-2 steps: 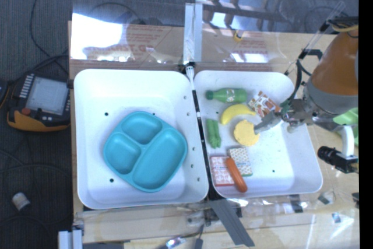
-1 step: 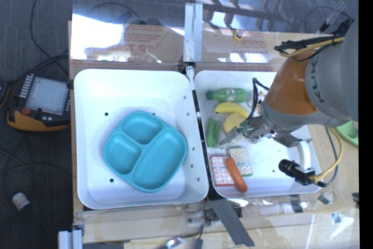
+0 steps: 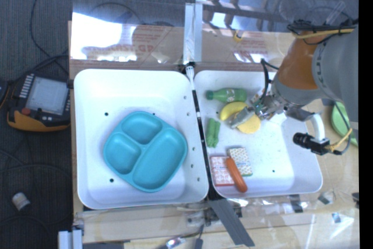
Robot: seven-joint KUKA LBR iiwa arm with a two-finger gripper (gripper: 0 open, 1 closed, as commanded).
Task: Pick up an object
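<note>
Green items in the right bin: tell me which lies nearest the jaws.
The green plastic bottle lying at the bin's far end, beside the yellow pieces; the small green vegetable lies farther off, by the divider.

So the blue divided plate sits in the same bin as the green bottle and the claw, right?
Not quite. The camera view shows the blue divided plate alone in the left bin. The green bottle and the claw are in the right bin.
</note>
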